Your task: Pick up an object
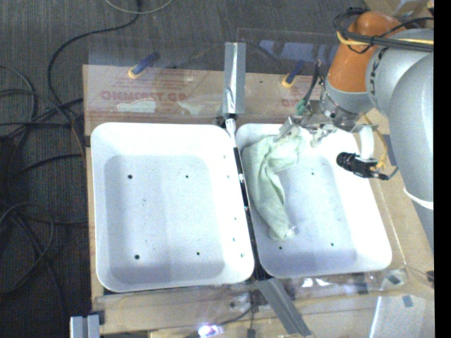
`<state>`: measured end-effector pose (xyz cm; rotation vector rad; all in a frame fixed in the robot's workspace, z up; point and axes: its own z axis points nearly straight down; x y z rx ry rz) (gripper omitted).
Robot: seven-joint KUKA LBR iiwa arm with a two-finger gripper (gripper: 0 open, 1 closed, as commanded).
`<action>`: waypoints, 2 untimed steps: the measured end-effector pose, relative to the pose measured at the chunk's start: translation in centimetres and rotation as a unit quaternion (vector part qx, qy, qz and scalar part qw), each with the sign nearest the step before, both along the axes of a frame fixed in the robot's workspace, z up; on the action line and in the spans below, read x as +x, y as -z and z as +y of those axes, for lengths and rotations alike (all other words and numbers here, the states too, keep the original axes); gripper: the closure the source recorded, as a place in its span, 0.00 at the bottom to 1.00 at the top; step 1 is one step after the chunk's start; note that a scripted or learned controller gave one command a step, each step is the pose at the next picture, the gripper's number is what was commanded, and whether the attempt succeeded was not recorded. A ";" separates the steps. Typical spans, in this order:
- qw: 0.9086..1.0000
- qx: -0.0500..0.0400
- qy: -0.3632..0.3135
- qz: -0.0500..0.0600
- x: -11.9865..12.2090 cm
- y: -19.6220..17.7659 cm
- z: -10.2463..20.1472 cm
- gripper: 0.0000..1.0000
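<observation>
A pale green cloth (273,182) lies crumpled in the right bin (352,252), against its left wall. It looks soft, light and limp — best pinched at a raised fold. The gripper (304,127) sits at the cloth's upper end, seemingly pinching its bunched corner.

cloth (271,182): pale green, plain
bins (116,160): white, with small dark dots
arm (409,97): grey, orange band
bench (113,90): light brown, faded red print
floor (42,34): dark grey
</observation>
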<state>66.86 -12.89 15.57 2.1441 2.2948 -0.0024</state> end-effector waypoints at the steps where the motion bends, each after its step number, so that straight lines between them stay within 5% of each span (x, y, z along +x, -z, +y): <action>1: 1.000 0.000 -0.015 -0.003 -1.4 5.9 0.9 0.00; 2: 1.000 -0.003 -0.016 -0.003 0.2 6.3 2.7 0.00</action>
